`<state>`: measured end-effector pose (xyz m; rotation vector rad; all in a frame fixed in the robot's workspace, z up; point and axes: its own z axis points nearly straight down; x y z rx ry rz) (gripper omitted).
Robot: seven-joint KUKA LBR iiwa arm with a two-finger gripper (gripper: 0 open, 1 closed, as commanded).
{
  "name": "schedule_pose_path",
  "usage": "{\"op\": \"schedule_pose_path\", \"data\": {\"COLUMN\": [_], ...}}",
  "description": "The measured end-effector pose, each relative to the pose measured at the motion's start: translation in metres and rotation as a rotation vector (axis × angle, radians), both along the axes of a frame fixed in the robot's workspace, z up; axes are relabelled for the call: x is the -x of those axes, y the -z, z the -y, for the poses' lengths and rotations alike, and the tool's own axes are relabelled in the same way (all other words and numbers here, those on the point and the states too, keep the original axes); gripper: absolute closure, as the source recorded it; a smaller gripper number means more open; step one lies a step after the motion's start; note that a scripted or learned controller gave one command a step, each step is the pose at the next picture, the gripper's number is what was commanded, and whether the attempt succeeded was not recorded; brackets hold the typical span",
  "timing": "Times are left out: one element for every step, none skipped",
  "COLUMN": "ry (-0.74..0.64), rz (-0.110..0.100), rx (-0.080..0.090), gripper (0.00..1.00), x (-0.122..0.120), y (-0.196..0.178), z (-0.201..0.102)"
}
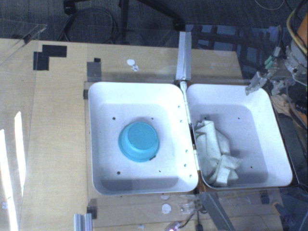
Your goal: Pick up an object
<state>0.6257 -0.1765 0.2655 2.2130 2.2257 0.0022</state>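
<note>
A round blue bowl [139,141] lies upside down in the middle of the left bin [103,177]. A crumpled white cloth [214,153] rests in the right bin [260,129], against its left wall and reaching toward the front. My gripper [258,82] hangs at the far right corner of the right bin, just over its back rim, well apart from the cloth and the bowl. Nothing is seen in its grasp.
A metal bar [183,57] stands behind the seam between the bins. The wooden bench [48,129] stretches to the left. A chair base [126,4] and cables lie on the dark floor behind.
</note>
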Motion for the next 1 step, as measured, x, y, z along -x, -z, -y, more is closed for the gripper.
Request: {"op": "schedule_pose_path", "data": {"ry": [-0.007], "rz": [0.005], "rx": [0.002], "gripper": [1.00], "x": [-0.0018], "y": [-0.0113], "z": [-0.0015]}}
